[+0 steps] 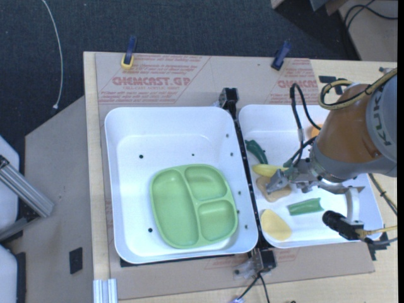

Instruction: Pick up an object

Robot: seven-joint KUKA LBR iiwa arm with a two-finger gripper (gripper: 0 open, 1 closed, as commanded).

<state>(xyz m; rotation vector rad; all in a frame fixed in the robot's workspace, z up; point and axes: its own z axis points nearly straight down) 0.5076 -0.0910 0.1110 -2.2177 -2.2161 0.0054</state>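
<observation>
Toward the right edge of the worktop [189, 74], a shallow white right-hand bin [278, 131] is seen, with a shallow white left-hand bin [164, 131] set just beside it; the grey arm with the orange band [350, 131] is reached in over the right-hand bin from the right edge; the jaws are lowered near the middle of that bin's left wall, directly above a flat tan-brown piece [276, 194]; whether the jaws are spread or pressed together cannot be told, and nothing is seen pinched between them; just beyond the tan-brown piece, toward the far edge, a curved yellow banana-shaped piece [265, 169] is laid, and further along the left wall a dark green curved piece [255, 150] is found; a bright green oblong block [304, 206] is placed just right of the tan-brown piece, apart from it; a pale yellow rounded slice [276, 225] is set near the bin's near left corner; a small orange item [314, 132] is partly hidden by the arm near the far wall; a light green plastic plate with three compartments [192, 204] is laid flat in the near half of the left-hand bin.
</observation>
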